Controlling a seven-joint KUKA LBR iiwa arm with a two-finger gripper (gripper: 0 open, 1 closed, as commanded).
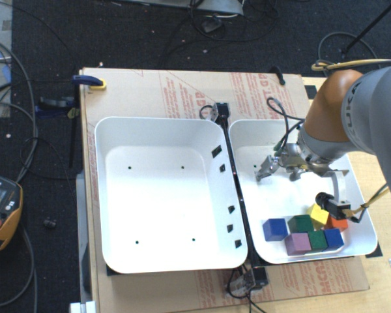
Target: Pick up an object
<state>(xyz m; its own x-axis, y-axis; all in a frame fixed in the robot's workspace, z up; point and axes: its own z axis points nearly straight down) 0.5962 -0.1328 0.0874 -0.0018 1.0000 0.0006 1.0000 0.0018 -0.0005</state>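
We find the tool [268,169] hanging over the bare upper part of the right bin [247,135], with nothing visible between its fingers; whether they stand apart or together we cannot tell from this slant. Taking the blue cube [275,229] as landmark: the tool sits up-view of it and well apart, and the other blocks crowd to its right, a purple cube [298,242] just beside it, green [302,224], yellow [320,215] and orange [339,223] further right. In our judgement the blue cube is the best target, since its left side faces open floor. We would centre above it, align the fingers across its free faces, then descend straight.
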